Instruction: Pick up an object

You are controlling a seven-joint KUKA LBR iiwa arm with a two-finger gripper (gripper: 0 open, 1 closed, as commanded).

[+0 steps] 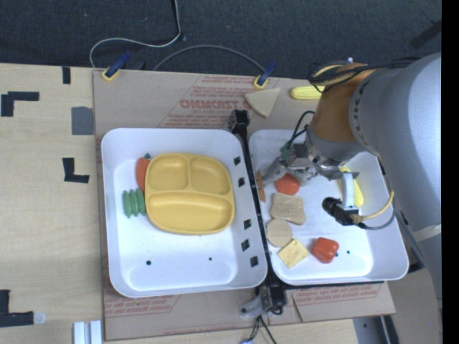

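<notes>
My gripper (290,172) hangs low over the upper left part of the right bin (384,264), open, with grey fingers (270,171) spread to either side. A small red-orange round object (287,185) lies on the bin floor just under and between the fingertips, not lifted. Below it lie a toast slice (288,208), a round tan biscuit (279,231), a yellow cheese wedge (292,252) and a red pepper (325,249). A yellow piece (351,190) sits under the arm at the right.
The left bin (179,274) bears a yellow divided plate (189,192), a green pod (133,202) and an orange carrot (142,170). A black divider (247,192) runs between the bins. A tan wedge (262,102) and a yellow piece (305,92) lie behind the bins.
</notes>
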